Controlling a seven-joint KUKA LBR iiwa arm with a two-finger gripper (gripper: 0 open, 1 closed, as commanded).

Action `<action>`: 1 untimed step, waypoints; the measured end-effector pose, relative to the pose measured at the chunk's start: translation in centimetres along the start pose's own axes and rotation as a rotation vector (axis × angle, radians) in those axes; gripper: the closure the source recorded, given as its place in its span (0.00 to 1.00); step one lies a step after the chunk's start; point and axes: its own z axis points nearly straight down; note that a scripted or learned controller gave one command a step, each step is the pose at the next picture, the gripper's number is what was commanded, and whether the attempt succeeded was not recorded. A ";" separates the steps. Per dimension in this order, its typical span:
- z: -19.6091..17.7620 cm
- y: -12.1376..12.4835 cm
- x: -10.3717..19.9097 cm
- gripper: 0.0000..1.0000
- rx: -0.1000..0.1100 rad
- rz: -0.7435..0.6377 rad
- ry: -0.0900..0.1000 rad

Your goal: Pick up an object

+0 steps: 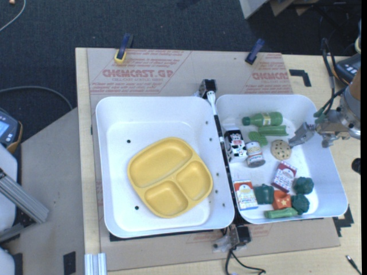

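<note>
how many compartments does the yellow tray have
3. The yellow tray lies in the left bin. One long compartment runs along its upper left side, and two smaller ones sit below it, one at the bottom and one at the right.

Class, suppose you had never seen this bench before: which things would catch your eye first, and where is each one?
First, the big yellow divided tray, lying alone in the left bin. Next, the colourful cluster of small toy foods in the right bin, such as the green bottle near its far side and a round cookie mid-bin. Lastly, the end effector reaching in from the right, just beside the cookie.
</note>
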 end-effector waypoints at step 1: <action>-0.6 0.3 0.0 0.00 -0.013 -0.003 -0.003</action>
